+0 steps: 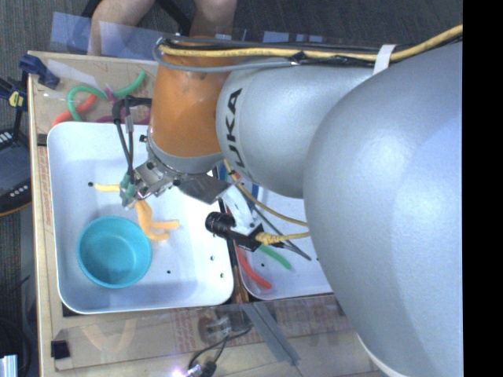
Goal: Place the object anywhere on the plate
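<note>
Gripper point(132, 188): low over the left bin point(78, 151), near its middle, hung from the orange band point(185, 104) of the arm point(377, 171). Jaw state: cannot tell; tip blurred and partly hidden by the wrist.

Object point(154, 225): orange, forked, lying on the floor of the left bin. Upper end right at the gripper tip; lower prongs pointing toward the bin's right wall. Grasped or merely touched: cannot tell. Just beside the plate, at its upper right; not on it.

Plate point(114, 251): blue, round, raised rim, in the lower left part of the left bin. Close to the left wall and the lower wall, with a narrow strip of bare floor on both sides.

Yellow piece point(105, 186): small, on the bin floor just left of the gripper.

Open room: bare white floor across the upper left of the left bin, and along the lower right between plate and right wall. Right side of that bin overhung by the wrist and a black cable fitting point(217, 224).

Right bin point(302, 285): mostly covered by the arm; green strip point(275, 258) and red strip point(255, 276) at its lower left corner.

Outside the left bin, upper left, on the bench point(36, 171): green loop point(85, 95) and red items point(66, 118).
</note>
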